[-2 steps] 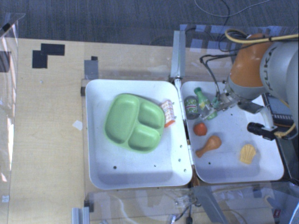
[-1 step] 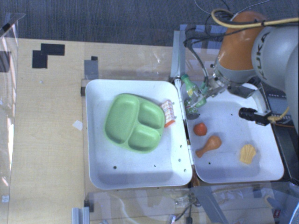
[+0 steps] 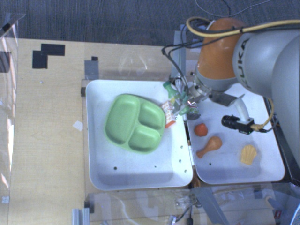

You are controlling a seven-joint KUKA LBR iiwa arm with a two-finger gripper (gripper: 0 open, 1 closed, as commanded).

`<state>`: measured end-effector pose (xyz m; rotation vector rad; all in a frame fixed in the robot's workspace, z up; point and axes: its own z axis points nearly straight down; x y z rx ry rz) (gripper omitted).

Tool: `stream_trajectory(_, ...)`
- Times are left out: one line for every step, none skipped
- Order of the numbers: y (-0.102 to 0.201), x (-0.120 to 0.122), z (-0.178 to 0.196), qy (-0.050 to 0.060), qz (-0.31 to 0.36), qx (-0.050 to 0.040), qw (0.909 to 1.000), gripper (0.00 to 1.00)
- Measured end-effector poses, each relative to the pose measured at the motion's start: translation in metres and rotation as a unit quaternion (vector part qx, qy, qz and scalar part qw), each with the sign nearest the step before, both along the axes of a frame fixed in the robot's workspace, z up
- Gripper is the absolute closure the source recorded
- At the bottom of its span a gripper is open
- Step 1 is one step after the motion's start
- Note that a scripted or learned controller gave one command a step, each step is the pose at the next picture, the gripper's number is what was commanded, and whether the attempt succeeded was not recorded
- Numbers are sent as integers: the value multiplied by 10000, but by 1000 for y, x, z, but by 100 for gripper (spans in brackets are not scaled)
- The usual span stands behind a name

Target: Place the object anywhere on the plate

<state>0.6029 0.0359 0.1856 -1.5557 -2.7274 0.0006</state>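
Observation:
A light green divided plate (image 3: 135,123) lies in the left white bin (image 3: 140,175). My gripper (image 3: 174,108) hangs over the wall between the two bins, just off the plate's right rim. A small orange-red piece (image 3: 170,123) pokes out right under the gripper's tip, beside the plate's edge. The gripper's body hides most of this piece, and I cannot tell whether it is being held or is lying in the bin.
The right bin (image 3: 262,172) holds a red tomato-like ball (image 3: 201,130), a tan drumstick (image 3: 209,146) and a yellow shell-shaped piece (image 3: 248,154). A black cable fitting (image 3: 236,123) juts from the arm above them. The grey and orange arm covers the right bin's far side.

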Motion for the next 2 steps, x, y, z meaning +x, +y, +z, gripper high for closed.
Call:
stream_trajectory(70,13,-2,-28,1190,2,9929,100)
stream_trajectory(70,13,-2,-29,1188,2,9929,0)
